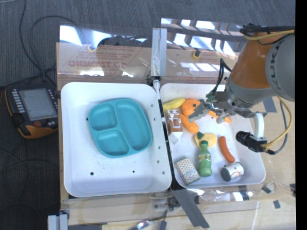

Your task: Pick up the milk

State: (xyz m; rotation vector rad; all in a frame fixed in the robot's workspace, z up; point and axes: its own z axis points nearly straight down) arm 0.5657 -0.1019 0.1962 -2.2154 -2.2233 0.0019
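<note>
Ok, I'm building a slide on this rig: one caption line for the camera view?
Gripper over the toy food in the right bin; teal divided plate in the left bin.

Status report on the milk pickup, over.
Gripper above the orange toys, right bin's far side. Likely milk carton lying at near-left corner, untouched. Green bottle beside it.

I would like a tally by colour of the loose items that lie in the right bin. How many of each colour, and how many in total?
Yellow: 2, banana and a small piece
Orange or red-orange: 3, fruit, carrot, sausage
Green: 1, bottle
Brown: 1, small carton
Pale patterned: 1, box
White: 1, can
Total: 9
</note>
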